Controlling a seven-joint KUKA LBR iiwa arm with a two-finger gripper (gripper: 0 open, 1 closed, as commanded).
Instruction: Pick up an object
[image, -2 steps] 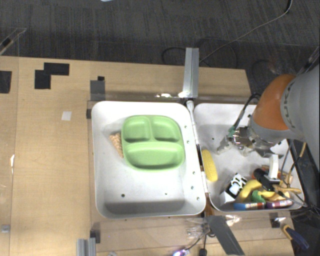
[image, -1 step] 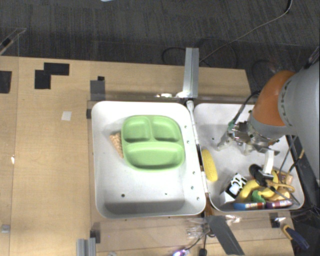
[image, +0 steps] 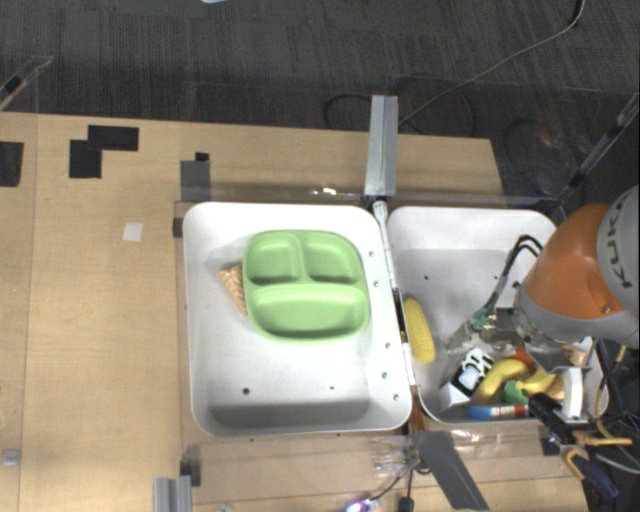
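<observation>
In the right bin (image: 450, 255), a yellow corn cob (image: 419, 331) lies against the left wall. Near the front right corner sits a cluster: a yellow banana (image: 510, 375), a black and white item (image: 468, 374), and a red and blue marker (image: 497, 410). My gripper (image: 492, 338) hangs low in this bin, just above and behind the cluster, to the right of the corn. The grey wrist and orange band (image: 580, 270) hide its upper part. I see nothing held in it.
The left bin (image: 290, 395) holds a green divided plate (image: 303, 283) with a tan textured item (image: 233, 287) poking out at its left edge. A metal post (image: 381, 145) stands behind the divide between the bins. Cables lie at the front right.
</observation>
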